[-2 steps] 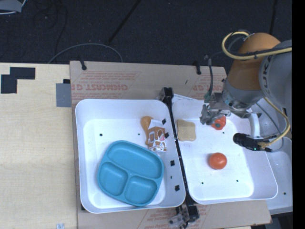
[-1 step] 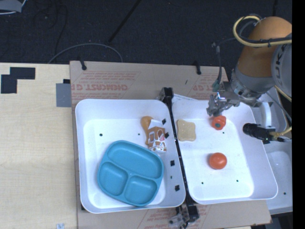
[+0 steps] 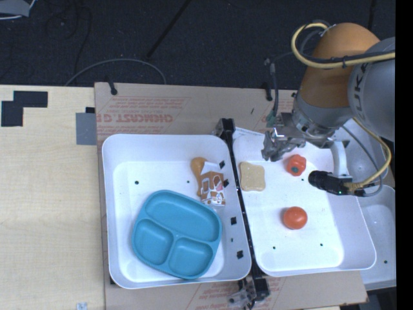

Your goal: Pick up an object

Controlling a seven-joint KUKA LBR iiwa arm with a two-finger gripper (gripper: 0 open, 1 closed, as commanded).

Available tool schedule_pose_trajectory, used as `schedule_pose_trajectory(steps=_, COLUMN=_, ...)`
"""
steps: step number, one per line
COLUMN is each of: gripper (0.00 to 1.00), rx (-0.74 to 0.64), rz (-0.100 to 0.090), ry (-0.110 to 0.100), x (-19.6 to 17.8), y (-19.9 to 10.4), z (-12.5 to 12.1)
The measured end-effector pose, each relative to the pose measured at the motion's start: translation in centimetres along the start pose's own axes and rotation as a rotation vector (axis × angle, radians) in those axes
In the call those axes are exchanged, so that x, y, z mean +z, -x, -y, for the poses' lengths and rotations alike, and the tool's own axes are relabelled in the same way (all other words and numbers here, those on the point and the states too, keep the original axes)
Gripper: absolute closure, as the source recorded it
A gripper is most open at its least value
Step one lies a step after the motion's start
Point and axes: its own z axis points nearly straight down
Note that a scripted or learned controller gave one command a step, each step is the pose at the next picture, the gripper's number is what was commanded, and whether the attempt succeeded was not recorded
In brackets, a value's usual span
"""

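Over the right-hand white bin (image 3: 361,250), the grey arm (image 3: 381,82) with its orange band reaches in from the upper right of the frame, its gripper (image 3: 276,148) hanging low near the bin's upper edge. We see dark fingers pointing down at the bin floor, just left of a small red object with a green top (image 3: 296,165), with nothing between them; whether they stand wide or narrow we cannot tell from this slant.

Three candidates lie in that bin: the small red piece just right of the gripper, a tan slice of bread (image 3: 252,176) just below and to its left, and a round red tomato (image 3: 295,217) further down toward the centre. In the left bin (image 3: 116,173), lower left of centre, sit a blue divided plate (image 3: 175,234), an orange-brown piece (image 3: 198,167) and a small printed packet (image 3: 212,189).

We judge this the approach step: the gripper is down among the objects but has taken none. The next move, as we read it, calls for centring over one item, most likely the small red piece or the bread, then closing squarely on it before lifting. The round pieces may roll off a glancing grip.
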Motion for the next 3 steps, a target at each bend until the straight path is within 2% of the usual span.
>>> schedule_pose_trajectory(steps=1, gripper=1.00, rx=-0.001, rz=0.000, ry=-0.003, x=1.3, y=-5.3, z=1.6)
schedule_pose_trajectory(steps=2, gripper=1.00, rx=-0.002, rz=0.000, ry=-0.001, x=0.3, y=-10.2, z=3.7)
schedule_pose_trajectory(steps=3, gripper=1.00, rx=-0.002, rz=0.001, ry=-0.004, x=1.6, y=-15.8, z=6.3)
